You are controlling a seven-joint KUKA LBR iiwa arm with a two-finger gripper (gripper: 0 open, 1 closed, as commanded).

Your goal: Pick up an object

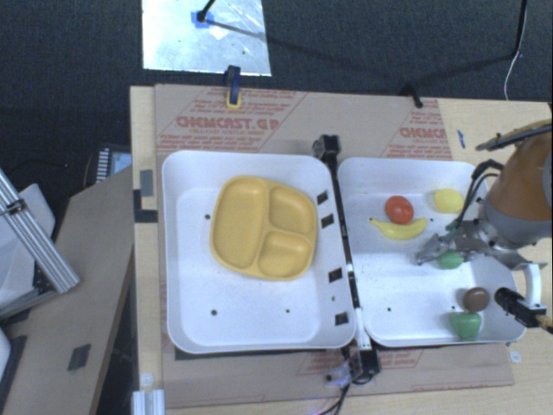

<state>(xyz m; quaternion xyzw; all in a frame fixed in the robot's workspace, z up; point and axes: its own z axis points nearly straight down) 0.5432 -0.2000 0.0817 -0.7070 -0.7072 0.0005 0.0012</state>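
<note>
My pincer (436, 251) sits low in the right white bin (380, 318), its grey tips spread apart around or just over a small round green plastic fruit (449, 261); I cannot tell whether they touch it. Just beside it to the left lie a yellow plastic banana (399, 228) and a red plastic tomato (398, 207). A yellow lemon-shaped toy (448, 200) is behind. I judge the green fruit light, hard and slick, best gripped across its middle. The left white bin (190, 318) holds a yellow divided plastic plate (262, 226).
</note>
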